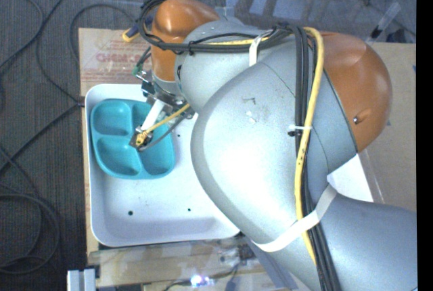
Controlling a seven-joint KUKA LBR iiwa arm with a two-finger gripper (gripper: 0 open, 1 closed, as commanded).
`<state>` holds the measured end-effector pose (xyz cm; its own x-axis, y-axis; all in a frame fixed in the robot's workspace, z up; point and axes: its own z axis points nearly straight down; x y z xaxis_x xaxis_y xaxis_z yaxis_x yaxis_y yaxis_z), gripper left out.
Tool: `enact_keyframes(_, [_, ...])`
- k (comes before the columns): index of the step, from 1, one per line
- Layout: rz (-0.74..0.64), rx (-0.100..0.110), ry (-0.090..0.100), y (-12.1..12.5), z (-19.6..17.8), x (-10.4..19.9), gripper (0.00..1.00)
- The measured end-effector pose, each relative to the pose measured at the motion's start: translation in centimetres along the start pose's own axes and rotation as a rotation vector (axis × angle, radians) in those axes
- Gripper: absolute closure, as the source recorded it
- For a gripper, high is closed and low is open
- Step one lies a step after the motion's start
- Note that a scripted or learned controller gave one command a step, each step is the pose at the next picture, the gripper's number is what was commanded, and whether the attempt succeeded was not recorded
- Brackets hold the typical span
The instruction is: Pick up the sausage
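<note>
Gripper (140,140) down in blue divided tray (108,147), left side of white bin (135,218); finger state can't tell. Sausage not made out, probably under fingertips. Close squarely before lifting.

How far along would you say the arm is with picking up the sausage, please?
Done: the gripper is down over the turquoise divided plastic tray in the shallow white bin. In hand: something small and yellowish sits at its tip; I cannot tell what. Left: a confirmed grasp and lift.
</note>
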<state>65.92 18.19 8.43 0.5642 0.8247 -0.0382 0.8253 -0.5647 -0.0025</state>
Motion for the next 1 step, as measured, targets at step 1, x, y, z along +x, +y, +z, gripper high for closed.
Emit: enact_keyframes(1, [-0.005, 0.005, 0.006, -0.41, -0.24, 0.48, 0.00])
